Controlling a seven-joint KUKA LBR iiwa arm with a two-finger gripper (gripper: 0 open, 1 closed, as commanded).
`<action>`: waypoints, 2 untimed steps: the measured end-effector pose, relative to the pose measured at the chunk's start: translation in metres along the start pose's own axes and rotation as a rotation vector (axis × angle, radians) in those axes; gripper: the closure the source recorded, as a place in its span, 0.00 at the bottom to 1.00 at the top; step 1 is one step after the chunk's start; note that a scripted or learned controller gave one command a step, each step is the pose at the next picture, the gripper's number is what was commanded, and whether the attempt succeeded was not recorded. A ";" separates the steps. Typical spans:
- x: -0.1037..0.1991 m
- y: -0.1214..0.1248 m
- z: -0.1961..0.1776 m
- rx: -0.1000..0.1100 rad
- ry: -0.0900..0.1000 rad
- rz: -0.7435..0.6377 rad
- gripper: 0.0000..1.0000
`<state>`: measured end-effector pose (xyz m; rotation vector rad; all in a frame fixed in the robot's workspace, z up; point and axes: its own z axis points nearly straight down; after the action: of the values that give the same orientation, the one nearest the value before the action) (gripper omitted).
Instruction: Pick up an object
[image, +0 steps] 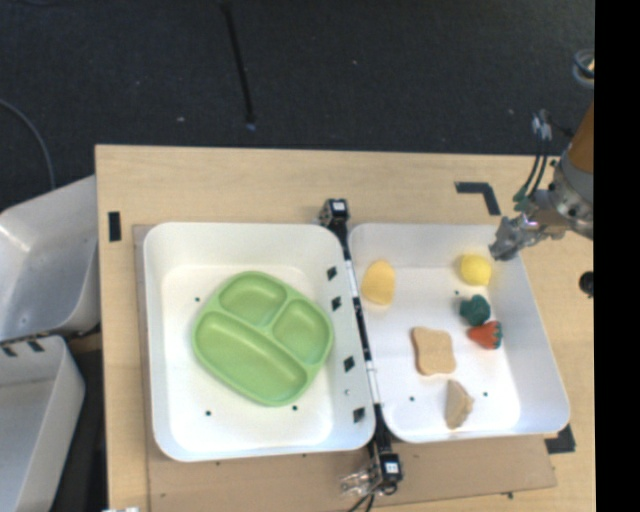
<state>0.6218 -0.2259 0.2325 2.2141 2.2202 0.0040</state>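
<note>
Metal gripper (507, 243), grasp state unreadable, hangs just beside the round yellow lemon (476, 269); below the lemon lie a flat bread slice (434, 351) and glossy strawberry (484, 335).

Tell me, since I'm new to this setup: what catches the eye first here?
A bright green divided plate lies in the left bin. The right bin holds small food pieces, among them a yellow ball near its far edge, with the gripper just beyond it.

Glossy white plastic bins (165, 420) on a matt wooden bench (250, 175); smooth green plastic plate (262, 338).
</note>
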 end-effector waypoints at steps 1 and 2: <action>-0.001 0.001 -0.018 0.002 0.001 0.000 1.00; 0.049 -0.017 -0.007 0.006 0.003 -0.002 1.00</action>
<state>0.6044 -0.1771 0.2397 2.2160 2.2275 0.0002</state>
